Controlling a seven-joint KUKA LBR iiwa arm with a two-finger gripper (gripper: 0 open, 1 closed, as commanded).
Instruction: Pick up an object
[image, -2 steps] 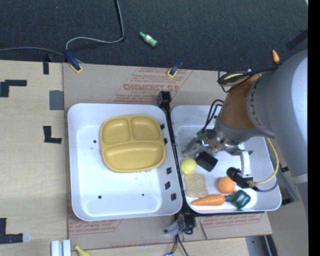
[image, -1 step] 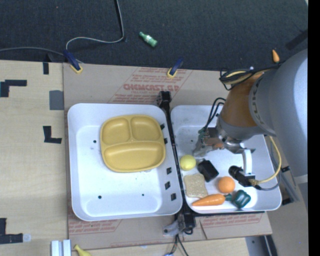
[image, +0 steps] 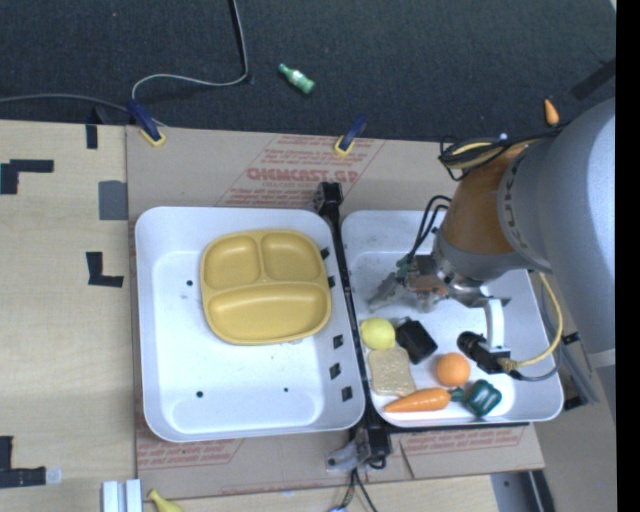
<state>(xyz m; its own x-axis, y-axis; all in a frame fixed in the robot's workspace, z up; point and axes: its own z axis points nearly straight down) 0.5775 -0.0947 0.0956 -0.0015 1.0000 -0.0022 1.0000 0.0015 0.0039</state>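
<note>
Still | arm (image: 560, 190) reached over right bin (image: 525, 405) | gripper (image: 405, 285) low in it, grip state could not be told | lemon (image: 378, 334), carrot (image: 418, 401), orange (image: 452, 369) lay unlifted | pick judged pending.

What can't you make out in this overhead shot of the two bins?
- Gripper: in the camera view, too small and blurred against the right bin to tell open from shut.
- Bin floor under the arm: covered by the wrist.
- Dark block beside the yellow ball: too blurred to identify.
- Green item on the dark floor: too small to name.
- Divided yellow plate hides the left bin floor beneath it.
</note>
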